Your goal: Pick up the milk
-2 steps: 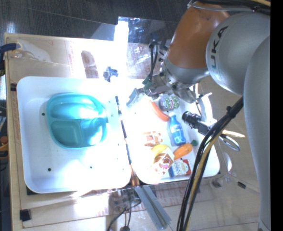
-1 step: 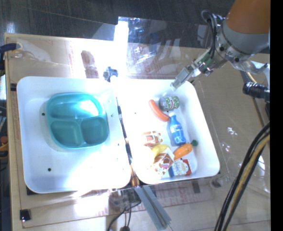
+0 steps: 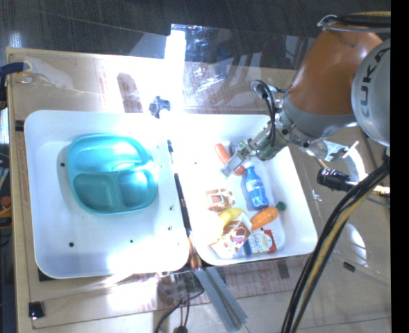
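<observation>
A small white carton with brown and red print, which I take for the milk (image 3: 220, 198), lies near the middle of the right bin (image 3: 298, 214). My gripper (image 3: 236, 159) hangs over the upper part of that bin. It is up and to the right of the carton and apart from it, between an orange sausage (image 3: 221, 150) and a blue bottle (image 3: 254, 188). I see nothing held in the gripper.
A second printed carton (image 3: 233, 239), a banana (image 3: 229, 217), a carrot (image 3: 264, 218) and a small packet (image 3: 262, 242) crowd the bin's lower part. The left bin (image 3: 41, 207) holds a blue divided plate (image 3: 112, 173). Black cables (image 3: 343, 207) run down the right side.
</observation>
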